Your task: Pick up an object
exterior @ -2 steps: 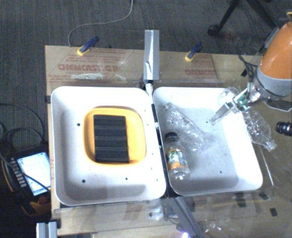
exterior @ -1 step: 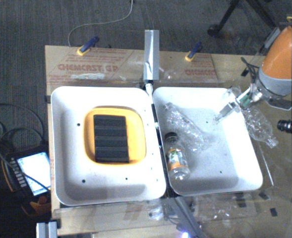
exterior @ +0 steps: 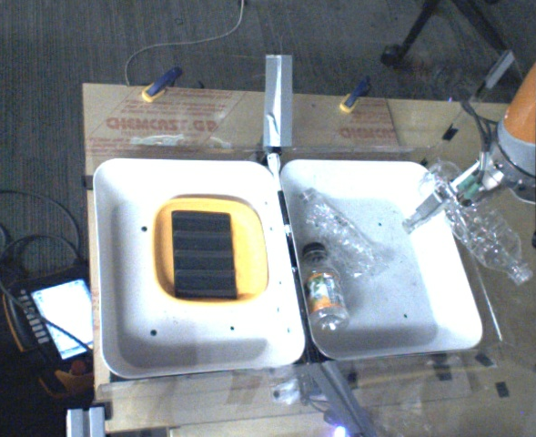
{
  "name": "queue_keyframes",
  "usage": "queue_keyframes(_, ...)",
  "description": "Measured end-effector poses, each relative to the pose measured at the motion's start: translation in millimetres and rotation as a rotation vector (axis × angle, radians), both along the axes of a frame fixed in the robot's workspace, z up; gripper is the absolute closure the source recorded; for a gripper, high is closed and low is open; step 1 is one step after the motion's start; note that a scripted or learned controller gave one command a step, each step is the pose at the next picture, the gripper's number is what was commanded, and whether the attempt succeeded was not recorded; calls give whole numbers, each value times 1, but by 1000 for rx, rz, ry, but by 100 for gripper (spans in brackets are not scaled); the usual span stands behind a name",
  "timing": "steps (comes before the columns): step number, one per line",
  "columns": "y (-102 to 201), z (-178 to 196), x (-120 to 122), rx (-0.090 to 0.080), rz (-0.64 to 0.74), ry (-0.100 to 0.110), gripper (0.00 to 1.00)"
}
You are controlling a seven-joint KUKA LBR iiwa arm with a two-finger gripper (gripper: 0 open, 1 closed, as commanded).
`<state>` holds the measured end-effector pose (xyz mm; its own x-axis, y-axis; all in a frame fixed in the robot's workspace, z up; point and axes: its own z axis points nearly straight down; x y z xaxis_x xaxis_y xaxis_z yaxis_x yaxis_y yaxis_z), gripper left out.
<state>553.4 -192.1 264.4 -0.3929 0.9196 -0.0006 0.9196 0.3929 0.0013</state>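
My gripper (exterior: pixel 429 210) hangs over the right bin (exterior: pixel 450 330) near its right wall, under the arm's orange band. A clear crumpled plastic bottle (exterior: pixel 493 238) lies right beside and partly under the gripper, stretching across the bin's right rim. The view does not show whether the gripper holds it. Another piece of crumpled clear plastic (exterior: pixel 340 230) lies in the left half of the right bin. In front of it lies a small bottle (exterior: pixel 322 289) with a black cap and an orange label. The left bin (exterior: pixel 122 317) holds a yellow tray (exterior: pixel 254 253) with a black ridged block (exterior: pixel 202 254) in it.
The bins touch along a central divider. Two blue-and-yellow clamps (exterior: pixel 161 83) (exterior: pixel 356 92) and a metal post (exterior: pixel 278 98) stand at the back of the bench. A tablet and cables (exterior: pixel 54 308) lie on the floor to the left.
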Motion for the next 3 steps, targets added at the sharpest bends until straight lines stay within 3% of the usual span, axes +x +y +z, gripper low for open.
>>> queue_keyframes(1,-5,-127,34,-1,8,4,0)
queue_keyframes(2,36,-168,21,-3,0,-6,0)
queue_keyframes(3,61,-171,16,-8,46,-18,0)
